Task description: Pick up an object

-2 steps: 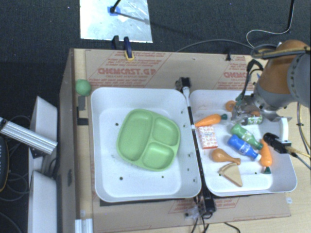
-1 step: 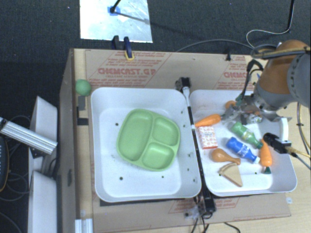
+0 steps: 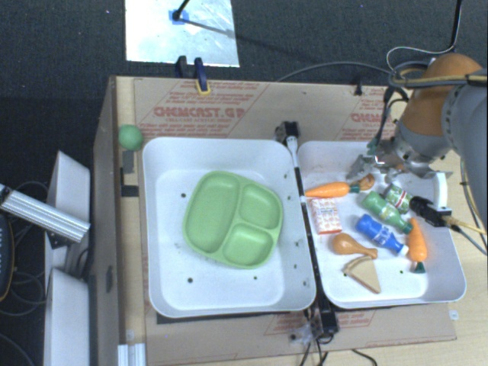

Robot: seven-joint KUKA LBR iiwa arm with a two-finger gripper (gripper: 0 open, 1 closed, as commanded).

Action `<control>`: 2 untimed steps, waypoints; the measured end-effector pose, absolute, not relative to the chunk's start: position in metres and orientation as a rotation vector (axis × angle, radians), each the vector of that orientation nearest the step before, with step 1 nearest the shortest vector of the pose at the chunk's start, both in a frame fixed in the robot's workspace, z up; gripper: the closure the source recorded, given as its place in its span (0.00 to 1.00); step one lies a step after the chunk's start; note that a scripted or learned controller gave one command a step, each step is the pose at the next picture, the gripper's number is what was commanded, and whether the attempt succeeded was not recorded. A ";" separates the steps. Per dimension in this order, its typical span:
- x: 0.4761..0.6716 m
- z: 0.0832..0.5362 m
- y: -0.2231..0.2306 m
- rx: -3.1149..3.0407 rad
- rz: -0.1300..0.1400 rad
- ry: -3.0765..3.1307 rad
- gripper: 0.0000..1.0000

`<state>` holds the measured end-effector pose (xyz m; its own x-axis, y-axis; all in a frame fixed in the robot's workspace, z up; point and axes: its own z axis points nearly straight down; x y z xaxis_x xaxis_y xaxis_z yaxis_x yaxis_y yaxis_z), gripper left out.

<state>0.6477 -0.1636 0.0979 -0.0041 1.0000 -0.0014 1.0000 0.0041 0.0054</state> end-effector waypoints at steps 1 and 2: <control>0.649 0.109 -0.164 2.209 0.007 2.223 1.00; 0.649 0.109 -0.164 2.209 0.007 2.224 0.00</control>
<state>0.6487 -0.1636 0.1090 -0.0068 1.0000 -0.0024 0.9999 0.0068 0.0082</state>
